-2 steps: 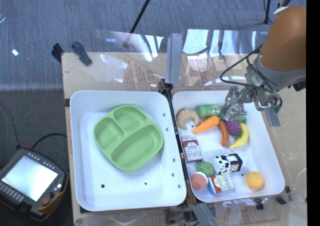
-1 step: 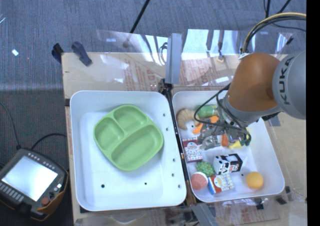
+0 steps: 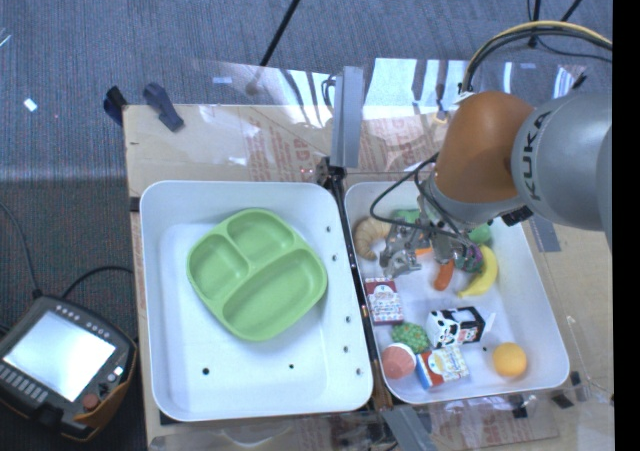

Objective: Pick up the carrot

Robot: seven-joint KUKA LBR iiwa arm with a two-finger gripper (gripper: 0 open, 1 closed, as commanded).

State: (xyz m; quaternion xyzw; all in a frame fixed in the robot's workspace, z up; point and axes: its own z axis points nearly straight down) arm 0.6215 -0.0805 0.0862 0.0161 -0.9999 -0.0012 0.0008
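The carrot (image 3: 443,276) is a short orange piece lying in the right bin (image 3: 535,289), just left of a yellow banana (image 3: 481,274). My gripper (image 3: 418,253) hangs low over the upper middle of that bin, under the arm's orange band. Its metal tip is immediately left of and slightly above the carrot, very close to it. A small patch of orange shows at the gripper's tip. The wrist hides part of what lies beneath it.
Crowding the right bin are a bread roll (image 3: 368,234), green items (image 3: 483,234), a red carton (image 3: 384,301), a cow-print carton (image 3: 455,326), an orange (image 3: 510,360), a reddish fruit (image 3: 398,362) and a small box (image 3: 442,366). The left bin (image 3: 170,339) holds a green divided plate (image 3: 257,274).
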